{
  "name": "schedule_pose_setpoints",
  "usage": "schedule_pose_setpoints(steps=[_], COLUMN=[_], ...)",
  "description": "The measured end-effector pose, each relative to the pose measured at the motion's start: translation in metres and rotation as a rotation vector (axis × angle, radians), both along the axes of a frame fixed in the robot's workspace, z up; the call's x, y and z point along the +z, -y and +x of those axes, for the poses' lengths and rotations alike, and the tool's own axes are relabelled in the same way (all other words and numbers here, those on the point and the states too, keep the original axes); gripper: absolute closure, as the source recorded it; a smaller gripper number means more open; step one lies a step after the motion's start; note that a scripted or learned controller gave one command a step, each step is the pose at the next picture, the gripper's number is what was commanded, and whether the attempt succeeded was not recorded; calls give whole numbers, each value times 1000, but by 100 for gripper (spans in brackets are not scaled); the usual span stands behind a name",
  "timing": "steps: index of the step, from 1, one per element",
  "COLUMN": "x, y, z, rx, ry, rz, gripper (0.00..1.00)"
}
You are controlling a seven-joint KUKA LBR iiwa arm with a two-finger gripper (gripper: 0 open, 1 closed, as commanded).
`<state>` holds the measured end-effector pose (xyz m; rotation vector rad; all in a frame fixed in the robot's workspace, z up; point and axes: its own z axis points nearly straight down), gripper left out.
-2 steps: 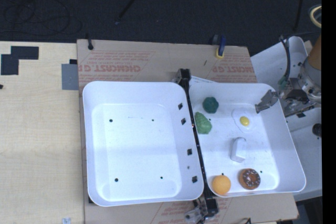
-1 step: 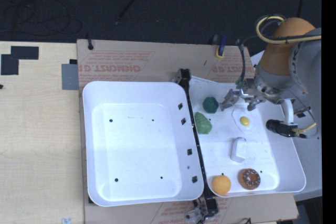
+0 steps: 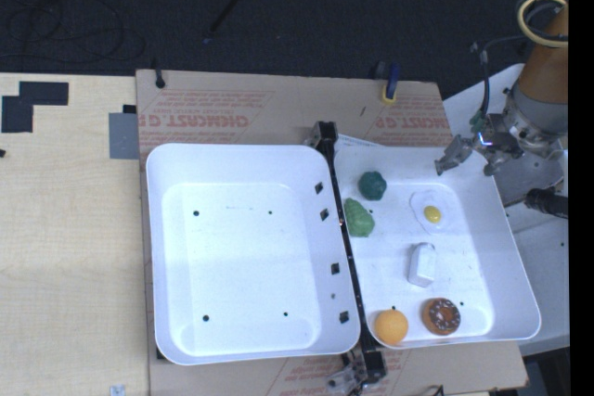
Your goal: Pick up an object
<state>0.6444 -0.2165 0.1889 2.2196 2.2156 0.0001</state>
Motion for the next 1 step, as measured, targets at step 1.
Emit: schedule_pose_setpoints(steps=[1], x=[-4], y=[-3], z=[-1], rx=[2], ry=[-5], rz=[3], gripper=[0])
